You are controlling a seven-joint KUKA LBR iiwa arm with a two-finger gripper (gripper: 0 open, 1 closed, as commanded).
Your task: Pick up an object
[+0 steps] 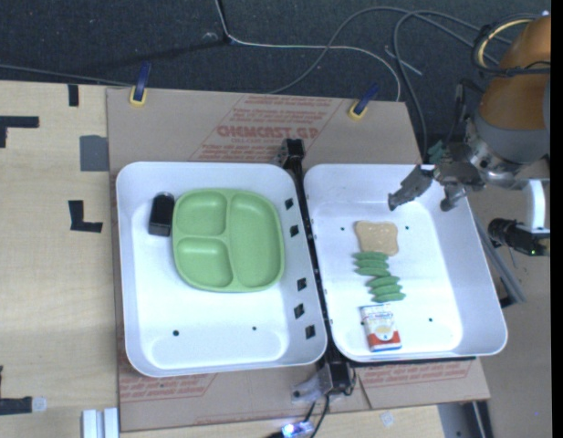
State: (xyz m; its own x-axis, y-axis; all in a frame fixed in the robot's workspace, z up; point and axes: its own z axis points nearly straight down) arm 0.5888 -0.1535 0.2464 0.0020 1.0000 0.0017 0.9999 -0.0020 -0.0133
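The pincer [427, 187] is spread wide and grasps nothing, at the far right part of the right bin [463, 272]. In this bin lie a tan toast piece [377, 237], a green pea pod [380, 276] just near of it, and a small carton [381, 328] (red and white). The left bin [140, 318] holds a green divided plate [229, 241] and a black block [161, 214].

Pale wood table [44, 272] with black tape marks at 9 and 10 o'clock. Printed cardboard sheet [263, 126] flat at centre, clipped along 12 o'clock edge. Left white bin [149, 349] and right white bin [463, 322] side by side on cardboard, touching. Cables [354, 35] at 12 to 1 o'clock.
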